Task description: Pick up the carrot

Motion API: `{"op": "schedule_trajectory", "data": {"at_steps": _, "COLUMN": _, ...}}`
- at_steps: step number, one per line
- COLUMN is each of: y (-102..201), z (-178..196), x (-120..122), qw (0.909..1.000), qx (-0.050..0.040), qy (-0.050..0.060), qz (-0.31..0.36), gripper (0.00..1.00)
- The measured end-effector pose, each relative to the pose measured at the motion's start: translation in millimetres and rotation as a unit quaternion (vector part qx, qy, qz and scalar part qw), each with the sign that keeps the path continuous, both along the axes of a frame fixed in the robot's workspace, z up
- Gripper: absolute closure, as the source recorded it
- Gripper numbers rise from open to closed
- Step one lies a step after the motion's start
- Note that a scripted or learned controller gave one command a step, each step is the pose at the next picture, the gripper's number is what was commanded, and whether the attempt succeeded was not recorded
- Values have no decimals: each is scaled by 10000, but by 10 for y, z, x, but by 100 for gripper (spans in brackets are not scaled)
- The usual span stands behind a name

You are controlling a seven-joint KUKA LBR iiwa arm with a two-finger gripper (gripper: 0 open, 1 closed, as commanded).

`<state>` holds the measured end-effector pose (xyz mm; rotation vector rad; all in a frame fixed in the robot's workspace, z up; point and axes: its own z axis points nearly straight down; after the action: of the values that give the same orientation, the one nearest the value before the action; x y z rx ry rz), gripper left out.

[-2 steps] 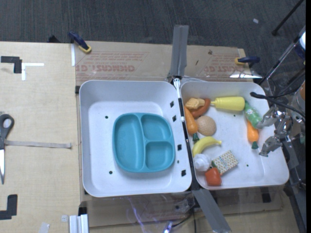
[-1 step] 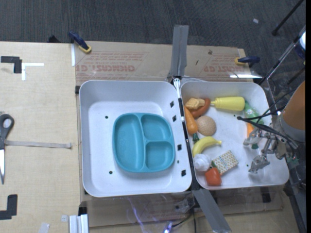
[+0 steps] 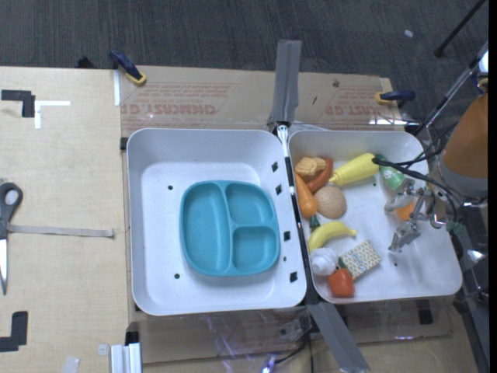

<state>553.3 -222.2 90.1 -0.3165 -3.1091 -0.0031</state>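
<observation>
Nearest the camera, at the front of the right bin (image 3: 435,286), we find a red tomato (image 3: 340,283), with a white garlic-like piece (image 3: 322,261) just behind it and a speckled cracker block (image 3: 361,258) beside that. A banana (image 3: 330,233) lies just beyond these, next to a round tan potato (image 3: 330,203). The carrot (image 3: 305,196) lies along the right bin's left wall, touching the potato's side, its far end under a red pepper (image 3: 321,175) and a tan cookie (image 3: 310,165). A yellow corn cob (image 3: 355,169) rests near the bin's far wall.

The tool (image 3: 405,228) sits in the right half of the right bin, well apart from the carrot; we cannot tell whether its fingers are spread or pressed together. Nothing is visibly pinched in it.

In the left bin (image 3: 147,231) we see a teal divided plate (image 3: 231,228) lying flat at the centre. Scissors (image 3: 6,224) lie on the table (image 3: 62,286) at far left.
</observation>
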Motion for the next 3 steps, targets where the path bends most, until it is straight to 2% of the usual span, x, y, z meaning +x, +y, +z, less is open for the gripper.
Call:
{"op": "schedule_trajectory", "data": {"at_steps": 1, "y": 8, "z": 121, "x": 58, "qw": 9999, "qx": -27, "qy": -97, "qz": 19, "gripper": 100}}
{"op": "schedule_trajectory", "data": {"at_steps": 2, "y": 876, "z": 25, "x": -687, "qw": 9999, "qx": -17, "qy": -95, "qz": -69, "gripper": 100}}
{"op": "schedule_trajectory", "data": {"at_steps": 3, "y": 873, "z": 125, "x": -660, "qw": 9999, "qx": -28, "qy": -124, "qz": -55, "gripper": 100}}
